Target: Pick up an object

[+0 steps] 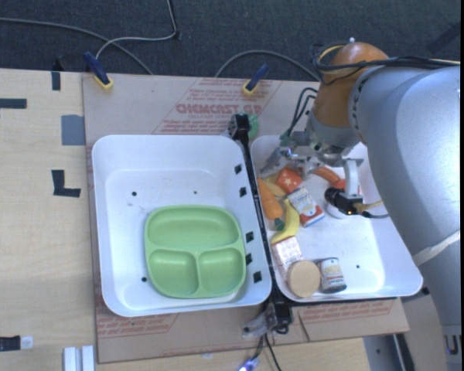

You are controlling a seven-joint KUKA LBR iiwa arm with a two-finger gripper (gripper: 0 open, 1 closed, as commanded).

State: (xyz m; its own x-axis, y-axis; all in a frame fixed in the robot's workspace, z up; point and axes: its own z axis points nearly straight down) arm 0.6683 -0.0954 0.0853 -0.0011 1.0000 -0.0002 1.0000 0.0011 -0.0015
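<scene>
My gripper [298, 158] hangs low over the far end of the right bin [361, 247], under the orange wrist band. Just below it lies a heap of small things: a red-orange round piece [288, 180], an orange carrot-like piece [270, 200], a yellow banana [288, 225] and a white and red packet [304, 206]. Nearer the front lie another small packet [286, 250], a tan round disc [301, 278] and a small can [332, 275]. Nothing is visibly lifted off the bin floor.
A green divided plate [194, 250] lies in the left bin [102, 154]. The divider wall with black clips [251, 207] runs between the bins. The grey arm [410, 145] covers the right bin's far right side. Cables [348, 203] trail near the wrist.
</scene>
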